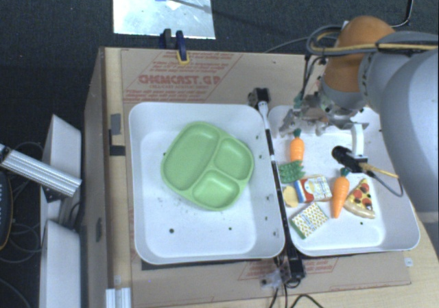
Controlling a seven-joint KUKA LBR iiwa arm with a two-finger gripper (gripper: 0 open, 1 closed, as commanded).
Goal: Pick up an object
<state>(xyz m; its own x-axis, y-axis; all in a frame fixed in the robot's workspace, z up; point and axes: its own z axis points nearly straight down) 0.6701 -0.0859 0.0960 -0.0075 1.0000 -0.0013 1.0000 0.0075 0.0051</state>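
Two shallow white bins sit side by side on the surface: the left bin (147, 231) carries a pale green divided plastic plate (207, 164), the right bin (398, 228) carries the small toys. The grey arm w/ orange band (357, 53) reaches over the right bin's far edge, and its gripper (317, 116) hangs low at the bin's far-left corner.

Step in hand, judged from the pose: approach/descent for a pick, nothing lifted yet. Nearest candidate is the small orange toy carrot w/ green top (296, 149), just beside the gripper toward the near side. A second orange carrot (339, 195), a toy pizza slice (361, 198), a yellow patterned flat packet (309, 219) and a red-and-white packet (315, 188) lie further toward the near edge, close together.

Next move prob. calls for a small shift toward the near edge so the carrot sits between the fingers, then close and lift straight up.

Fingers: the wrist hardware blurs them, so how far apart they stand can't be told; no toy is visible between them.
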